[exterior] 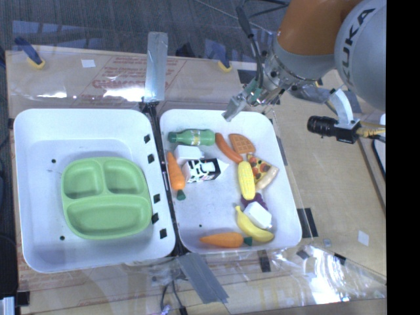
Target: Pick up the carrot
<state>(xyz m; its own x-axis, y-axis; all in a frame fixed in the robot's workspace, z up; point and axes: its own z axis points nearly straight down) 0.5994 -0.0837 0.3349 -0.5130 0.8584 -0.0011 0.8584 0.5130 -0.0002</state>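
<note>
An orange carrot (175, 174) lies along the left wall of the right bin (283, 176), its green end toward the front. A second carrot (223, 240) rests by the front wall, next to a banana (252, 228). A third orange carrot-like piece (228, 147) lies slanted near the back, beside a waffle (242, 142). My gripper (237, 105) hangs over the bin's back rim, above and apart from all the food, with nothing seen in it.
The right bin also holds a green bottle (191, 137), a black-and-white box (203, 169), a corn cob (245, 180), a pizza slice (263, 169) and a white and purple piece (257, 213). A green divided plate (105, 197) sits in the left bin (29, 176).
</note>
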